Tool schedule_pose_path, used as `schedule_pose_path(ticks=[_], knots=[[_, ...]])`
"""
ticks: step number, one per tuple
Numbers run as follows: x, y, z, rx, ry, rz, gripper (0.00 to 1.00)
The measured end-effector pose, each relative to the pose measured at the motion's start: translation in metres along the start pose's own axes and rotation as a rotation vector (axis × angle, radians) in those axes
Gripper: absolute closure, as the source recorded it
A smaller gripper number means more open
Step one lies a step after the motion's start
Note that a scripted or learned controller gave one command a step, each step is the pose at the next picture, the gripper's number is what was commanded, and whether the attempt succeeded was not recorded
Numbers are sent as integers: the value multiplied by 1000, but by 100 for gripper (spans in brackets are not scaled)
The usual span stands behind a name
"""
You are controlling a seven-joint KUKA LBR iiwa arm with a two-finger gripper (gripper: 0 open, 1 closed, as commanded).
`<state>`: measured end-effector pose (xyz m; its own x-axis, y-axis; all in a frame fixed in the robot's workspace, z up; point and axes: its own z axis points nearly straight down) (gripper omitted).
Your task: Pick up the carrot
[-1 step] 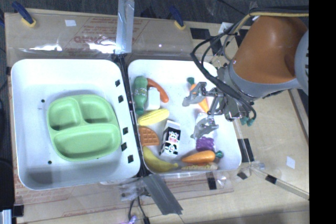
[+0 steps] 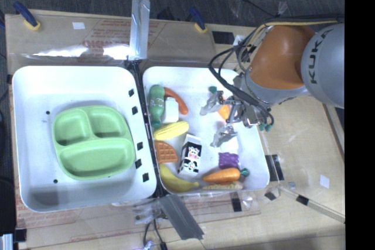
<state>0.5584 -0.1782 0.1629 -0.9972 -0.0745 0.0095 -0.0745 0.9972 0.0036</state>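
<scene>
The robot's gripper (image 2: 221,120) hangs fingers spread and grasping nothing over the right bin (image 2: 258,152), short of the carrot (image 2: 222,175) lying near that bin's front edge; the approach seems under way; next it must descend there and close.

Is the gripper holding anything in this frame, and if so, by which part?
It cannot be told. The two-finger gripper hovers over the right white bin; something small and orange shows beside it. The orange carrot with green top lies untouched.
</scene>
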Motion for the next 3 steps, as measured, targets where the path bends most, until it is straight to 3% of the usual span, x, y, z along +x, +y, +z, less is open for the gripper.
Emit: schedule_pose_path(ticks=[1,2,3], knots=[[-54,-34,71,3,-11,158,0],[-57,-32,58,5,-17,149,100],[52,-29,49,3,-8,-110,100]])
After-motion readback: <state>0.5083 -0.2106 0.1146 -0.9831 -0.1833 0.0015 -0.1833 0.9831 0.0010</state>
